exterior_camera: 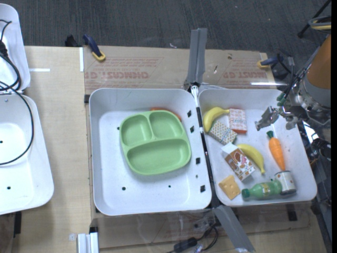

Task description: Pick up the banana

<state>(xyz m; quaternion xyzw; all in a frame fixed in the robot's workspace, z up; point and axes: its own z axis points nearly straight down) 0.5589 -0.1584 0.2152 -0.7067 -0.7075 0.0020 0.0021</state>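
Pincer point(269, 117) hovering above carrot point(277, 153), spread undeterminable | nearer banana point(253, 156) leaning on snack box point(240, 163) | likely light, smooth plastic; grasping across mid-curve advisable.

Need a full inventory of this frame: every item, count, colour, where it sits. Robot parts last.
bananas: 2, yellow, right bin; one at the top left, the other mid-bin by a carton
carrot: 1, orange with green top, right bin, right side
bottle: 1, green, lying along the right bin's bottom edge
can: 1, silver, at the bottle's right end
cartons: 3, white and red or patterned, right bin, centre-left
cracker: 1, orange, right bin, bottom left
divided plate: 1, green, left bin
bins: 2, white, side by side on the bench
clamps: 2, blue and yellow, back edge of the bench
gripper: 1, grey, over the right bin's upper right, above the carrot
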